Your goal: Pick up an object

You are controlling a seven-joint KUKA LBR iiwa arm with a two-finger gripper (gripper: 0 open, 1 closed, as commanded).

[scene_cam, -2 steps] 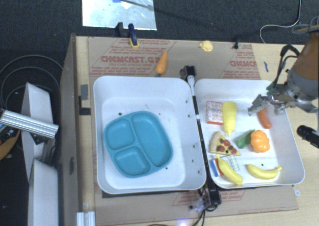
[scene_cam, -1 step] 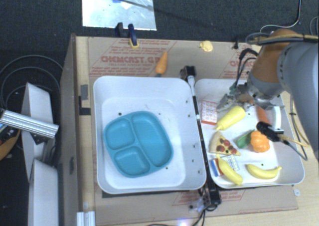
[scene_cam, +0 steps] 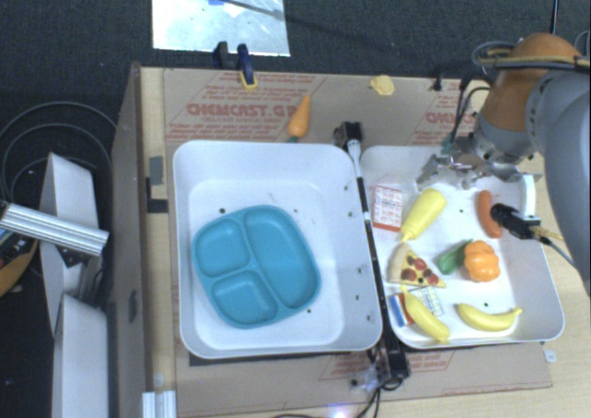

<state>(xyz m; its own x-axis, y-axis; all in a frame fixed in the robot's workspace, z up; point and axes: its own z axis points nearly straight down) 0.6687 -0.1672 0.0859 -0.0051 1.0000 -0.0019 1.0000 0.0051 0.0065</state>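
Bright, even light; slight blur

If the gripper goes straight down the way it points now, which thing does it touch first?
Probably the bare floor of the right bin, just above the yellow corn. The gripper hangs near the bin's back; depth is unclear, so it might clip the corn's tip.

Toy carrot (scene_cam: 298,117) outside the bins

arm (scene_cam: 560,112): grey casing | orange band above wrist | black cables
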